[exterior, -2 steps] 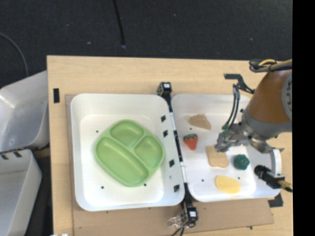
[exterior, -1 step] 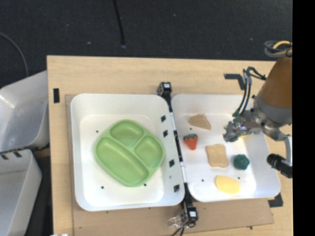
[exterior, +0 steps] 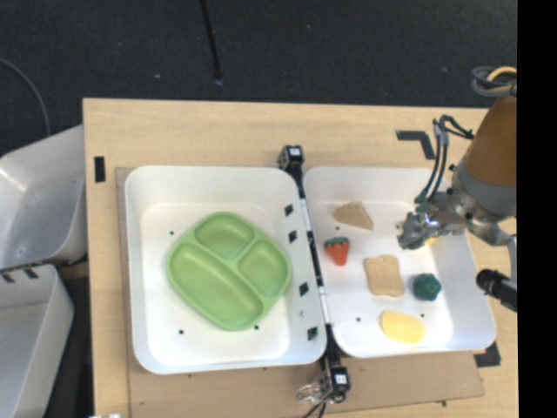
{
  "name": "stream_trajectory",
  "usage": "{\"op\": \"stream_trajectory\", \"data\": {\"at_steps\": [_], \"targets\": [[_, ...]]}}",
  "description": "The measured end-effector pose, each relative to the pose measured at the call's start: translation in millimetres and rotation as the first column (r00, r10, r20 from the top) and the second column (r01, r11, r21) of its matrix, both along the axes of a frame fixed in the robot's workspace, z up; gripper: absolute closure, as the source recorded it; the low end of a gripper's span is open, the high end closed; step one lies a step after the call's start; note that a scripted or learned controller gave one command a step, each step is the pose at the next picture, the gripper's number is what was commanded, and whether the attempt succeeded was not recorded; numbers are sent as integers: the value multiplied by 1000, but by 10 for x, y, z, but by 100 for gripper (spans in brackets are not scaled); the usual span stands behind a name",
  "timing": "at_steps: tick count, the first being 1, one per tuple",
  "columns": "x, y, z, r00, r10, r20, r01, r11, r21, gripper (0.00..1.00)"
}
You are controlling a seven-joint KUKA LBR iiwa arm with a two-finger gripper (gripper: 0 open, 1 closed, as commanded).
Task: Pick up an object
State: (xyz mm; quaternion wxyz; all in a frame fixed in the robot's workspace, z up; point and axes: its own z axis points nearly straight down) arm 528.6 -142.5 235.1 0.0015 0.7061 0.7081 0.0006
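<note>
The right bin [exterior: 365,181] holds several small objects: a tan wedge [exterior: 353,215] near the back, a red strawberry-like piece [exterior: 338,251] by the divider, a beige toast slice [exterior: 383,276] in the middle, a dark green round piece [exterior: 426,286] to its right, and a yellow lemon-like piece [exterior: 402,326] at the front. My gripper [exterior: 416,232] hangs over the right side of this bin, up and right of the toast slice, with a bit of yellow showing just beside it. The arm's grey and orange wrist [exterior: 492,159] rises behind it.
The left bin [exterior: 144,198] holds a green divided plate [exterior: 228,268]. A black-clipped divider [exterior: 306,251] separates the bins. A white housing [exterior: 35,198] stands off the bench at the left. Cables [exterior: 442,138] loop near the wrist.
</note>
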Motion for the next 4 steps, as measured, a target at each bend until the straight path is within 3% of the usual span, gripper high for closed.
{"op": "stream_trajectory", "data": {"at_steps": [4], "targets": [[-271, 2237, 45, 1000, 6, -2, -6, 1000, 3, 100]]}}
